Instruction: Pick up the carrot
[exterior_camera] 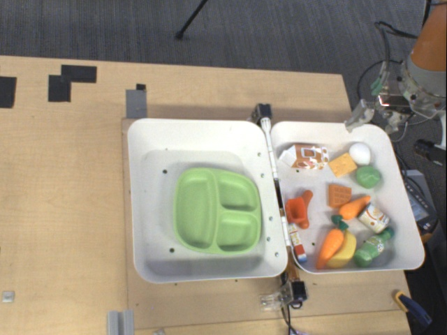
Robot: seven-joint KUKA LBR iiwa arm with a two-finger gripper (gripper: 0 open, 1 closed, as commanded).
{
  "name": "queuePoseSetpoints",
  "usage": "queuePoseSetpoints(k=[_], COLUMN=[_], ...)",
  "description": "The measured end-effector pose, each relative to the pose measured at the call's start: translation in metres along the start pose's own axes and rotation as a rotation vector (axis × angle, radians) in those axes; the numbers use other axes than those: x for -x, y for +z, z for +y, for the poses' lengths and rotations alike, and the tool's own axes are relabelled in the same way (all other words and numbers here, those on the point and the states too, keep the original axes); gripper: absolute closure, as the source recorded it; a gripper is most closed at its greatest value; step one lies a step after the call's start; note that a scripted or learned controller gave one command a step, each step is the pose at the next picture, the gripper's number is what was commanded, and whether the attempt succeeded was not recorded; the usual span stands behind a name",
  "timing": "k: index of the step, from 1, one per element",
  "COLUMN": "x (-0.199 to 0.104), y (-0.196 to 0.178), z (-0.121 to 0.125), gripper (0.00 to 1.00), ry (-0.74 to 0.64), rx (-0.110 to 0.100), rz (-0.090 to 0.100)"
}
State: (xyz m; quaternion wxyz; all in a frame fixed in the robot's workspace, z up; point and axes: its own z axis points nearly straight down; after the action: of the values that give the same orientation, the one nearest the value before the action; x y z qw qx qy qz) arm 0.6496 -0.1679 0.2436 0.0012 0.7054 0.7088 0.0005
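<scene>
Even, diffuse overhead light; moderate sharpness.

The bench (70, 208) is evenly bright, with only soft, short shadows along the inner walls of the left bin (147, 187). The right bin (412, 257) looks mildly washed out, with little surface detail. The arm (426, 54) at two o'clock is slightly blurred. The dark floor (105, 12) at twelve o'clock stays dim. Fine detail is grainy throughout.

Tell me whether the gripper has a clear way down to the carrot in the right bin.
Probably not a clean one. The gripper hangs at the right bin's far corner, and the carrot lies against a yellow banana among crowded toys.
</scene>
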Motion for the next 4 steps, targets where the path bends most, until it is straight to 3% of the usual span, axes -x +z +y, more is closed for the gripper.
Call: queuePoseSetpoints(k=[1,2,3,4], x=[-0.021,-0.029,-0.029,-0.103], y=[0.098,0.157,0.146,-0.010], z=[-0.068,-0.087,-0.086,-0.093], gripper=[0.00,0.00,1.00,1.00], ry=[-0.138,-0.198,-0.199,-0.268], rx=[-0.002,0.003,0.008,0.004], rz=[0.001,0.000,-0.002,0.000])
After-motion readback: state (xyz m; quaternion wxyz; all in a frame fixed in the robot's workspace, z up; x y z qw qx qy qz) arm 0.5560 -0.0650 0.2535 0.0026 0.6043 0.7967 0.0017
